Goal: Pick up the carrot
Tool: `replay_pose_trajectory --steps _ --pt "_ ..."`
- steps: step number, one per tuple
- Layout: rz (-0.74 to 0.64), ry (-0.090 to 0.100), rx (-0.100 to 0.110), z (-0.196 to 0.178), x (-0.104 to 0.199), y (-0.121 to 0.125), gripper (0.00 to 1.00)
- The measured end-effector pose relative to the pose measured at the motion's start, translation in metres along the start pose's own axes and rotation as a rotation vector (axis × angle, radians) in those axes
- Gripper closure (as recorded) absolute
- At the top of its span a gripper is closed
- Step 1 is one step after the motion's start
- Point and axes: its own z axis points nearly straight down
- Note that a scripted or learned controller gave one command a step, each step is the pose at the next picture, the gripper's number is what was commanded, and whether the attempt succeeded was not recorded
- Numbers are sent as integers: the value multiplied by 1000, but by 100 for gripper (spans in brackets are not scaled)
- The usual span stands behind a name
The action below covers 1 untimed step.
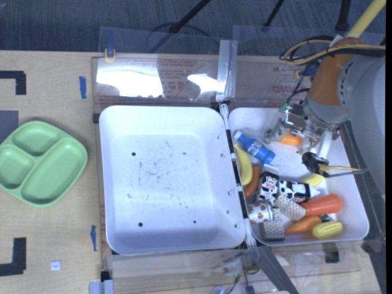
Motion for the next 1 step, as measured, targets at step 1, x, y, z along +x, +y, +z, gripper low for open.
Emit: replay_pose_trajectory --steps 1 --pt "-14 1 -7 -59 -4 -26 0"
